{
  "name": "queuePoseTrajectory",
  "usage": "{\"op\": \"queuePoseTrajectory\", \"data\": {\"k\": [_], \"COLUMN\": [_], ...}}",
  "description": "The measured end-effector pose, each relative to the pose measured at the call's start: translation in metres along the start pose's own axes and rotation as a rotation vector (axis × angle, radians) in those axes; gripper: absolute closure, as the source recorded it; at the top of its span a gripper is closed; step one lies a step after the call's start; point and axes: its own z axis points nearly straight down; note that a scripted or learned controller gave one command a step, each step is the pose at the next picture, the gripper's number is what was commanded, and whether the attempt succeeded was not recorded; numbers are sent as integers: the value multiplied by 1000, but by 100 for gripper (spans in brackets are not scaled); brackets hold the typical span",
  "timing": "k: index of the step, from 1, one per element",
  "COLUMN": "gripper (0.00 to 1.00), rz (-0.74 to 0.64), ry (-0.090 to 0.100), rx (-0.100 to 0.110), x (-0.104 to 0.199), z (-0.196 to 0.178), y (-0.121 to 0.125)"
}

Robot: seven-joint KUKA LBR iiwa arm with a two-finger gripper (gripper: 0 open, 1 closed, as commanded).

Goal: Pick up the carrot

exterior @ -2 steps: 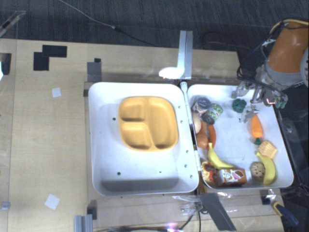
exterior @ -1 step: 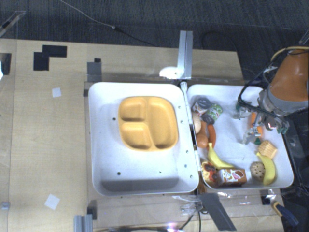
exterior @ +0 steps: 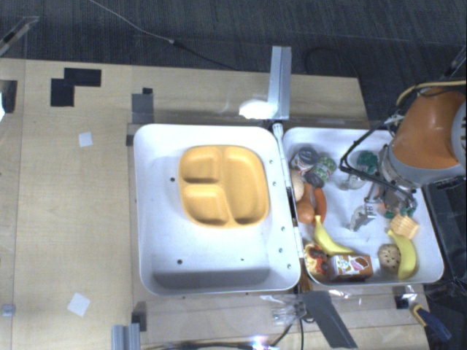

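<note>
- The tool (exterior: 363,214) hangs low in the right bin (exterior: 435,274), at the right of the frame, just below the arm's grey wrist. Its two fingers point down and stand narrowly apart with nothing between them.
- The arm (exterior: 430,133) comes in from the right edge, its orange band bulking above the wrist, bent so the tool drops toward the bin's bare middle floor.
- The carrot (exterior: 319,200) lies left of the tool, near the bin's left wall, running roughly up and down the frame. It is apart from the tool, untouched.
- By my reading the step in hand is the approach: no grasp is made yet.
- The next move calls for a shift leftward over the carrot, fingers turned to straddle its narrow width, then a descent.
- The crowding matters: a banana (exterior: 330,240) lies just below the carrot, a small brown item (exterior: 304,212) presses at its left, and a dark round item (exterior: 319,170) sits just above, so the fingers have little room.
- Further out, a second banana (exterior: 406,255) and a cookie (exterior: 389,255) lie at the bin's lower right.
- In the left bin (exterior: 153,217), mid-frame on the desk (exterior: 66,217), rests a yellow divided plate (exterior: 219,184).
</note>
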Motion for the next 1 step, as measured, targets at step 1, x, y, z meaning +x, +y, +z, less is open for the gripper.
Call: {"op": "queuePoseTrajectory", "data": {"k": [1], "gripper": [0], "rz": [162], "ry": [3], "rx": [1], "x": [-5], "z": [-16], "y": [-43]}}
